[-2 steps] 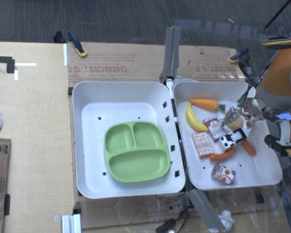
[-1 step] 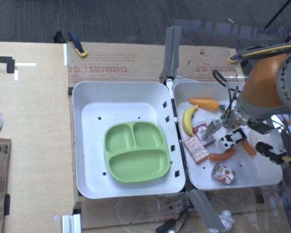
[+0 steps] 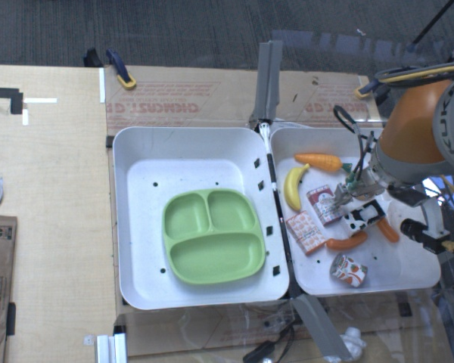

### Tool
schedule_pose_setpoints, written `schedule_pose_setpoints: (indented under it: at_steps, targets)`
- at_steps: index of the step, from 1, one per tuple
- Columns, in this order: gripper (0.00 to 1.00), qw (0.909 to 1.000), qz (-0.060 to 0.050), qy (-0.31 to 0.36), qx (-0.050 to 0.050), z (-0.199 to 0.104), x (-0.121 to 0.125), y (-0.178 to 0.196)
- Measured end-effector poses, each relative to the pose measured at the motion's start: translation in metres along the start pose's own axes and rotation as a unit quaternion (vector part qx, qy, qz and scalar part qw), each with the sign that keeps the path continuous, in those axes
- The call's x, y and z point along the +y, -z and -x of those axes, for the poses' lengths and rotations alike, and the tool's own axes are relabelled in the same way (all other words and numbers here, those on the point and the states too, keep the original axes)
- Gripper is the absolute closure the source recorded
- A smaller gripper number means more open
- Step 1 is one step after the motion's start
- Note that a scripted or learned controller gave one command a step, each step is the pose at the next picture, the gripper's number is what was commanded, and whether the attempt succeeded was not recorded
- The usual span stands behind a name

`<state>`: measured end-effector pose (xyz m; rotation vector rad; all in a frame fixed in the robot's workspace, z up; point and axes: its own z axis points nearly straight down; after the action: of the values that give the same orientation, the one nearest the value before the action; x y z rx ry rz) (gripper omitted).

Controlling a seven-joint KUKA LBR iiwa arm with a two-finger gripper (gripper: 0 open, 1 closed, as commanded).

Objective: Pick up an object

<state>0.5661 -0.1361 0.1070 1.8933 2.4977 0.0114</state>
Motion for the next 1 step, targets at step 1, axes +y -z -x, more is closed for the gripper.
schedule_pose_setpoints:
  at_steps: [1]
  targets:
    - [0.00,1.0000,0.000,0.000,0.000,0.0000,-0.0001,0.0000]
